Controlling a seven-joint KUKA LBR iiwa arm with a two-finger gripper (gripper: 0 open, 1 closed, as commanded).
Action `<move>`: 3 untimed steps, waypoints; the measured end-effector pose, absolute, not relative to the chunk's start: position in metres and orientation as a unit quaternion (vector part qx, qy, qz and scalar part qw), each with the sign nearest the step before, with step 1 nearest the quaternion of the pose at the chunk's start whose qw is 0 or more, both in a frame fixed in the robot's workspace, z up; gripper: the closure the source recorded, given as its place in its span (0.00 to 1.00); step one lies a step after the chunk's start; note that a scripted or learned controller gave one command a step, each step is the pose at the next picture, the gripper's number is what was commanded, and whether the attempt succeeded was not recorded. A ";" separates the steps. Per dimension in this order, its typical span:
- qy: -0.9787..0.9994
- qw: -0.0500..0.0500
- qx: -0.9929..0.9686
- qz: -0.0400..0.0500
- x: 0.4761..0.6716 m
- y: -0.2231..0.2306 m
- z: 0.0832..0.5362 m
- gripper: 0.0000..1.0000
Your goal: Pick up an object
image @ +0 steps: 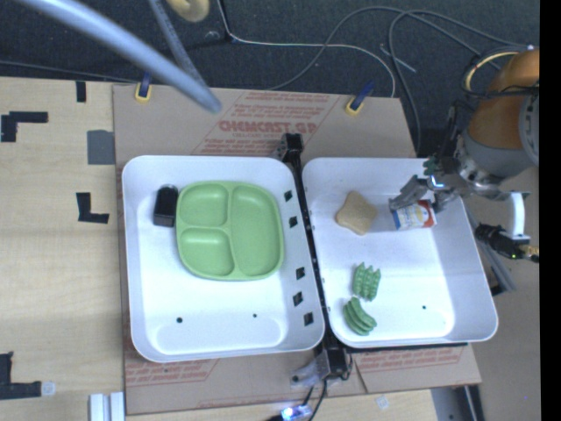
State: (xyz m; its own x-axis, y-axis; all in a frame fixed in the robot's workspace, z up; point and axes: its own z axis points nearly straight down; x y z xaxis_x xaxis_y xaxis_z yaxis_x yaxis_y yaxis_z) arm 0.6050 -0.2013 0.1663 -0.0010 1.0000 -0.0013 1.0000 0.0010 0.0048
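My gripper (422,194) hangs over the upper right part of the right bin (465,314), at the end of the grey arm with its orange band (513,70). Directly under and against it lies a small white packet with red and blue print (414,217); whether it is gripped is unclear. A tan bread-like piece (356,212) lies just left of the packet. Two green toy vegetables rest lower in the same bin, a spiky one (366,281) and a curved one (359,316).
The left bin (149,323) holds a green divided plate (231,231) and a small black block (165,206) beside it. A black divider with clips (302,235) separates the bins. Cables (368,33) run across the dark floor behind.
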 end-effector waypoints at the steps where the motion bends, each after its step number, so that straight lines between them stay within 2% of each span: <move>1: 0.708 0.002 0.707 0.001 0.611 -0.202 0.210 1.00; 2: 0.708 0.002 0.706 0.001 0.611 -0.196 0.255 1.00; 3: 0.709 -0.001 0.705 0.000 0.600 -0.134 0.256 1.00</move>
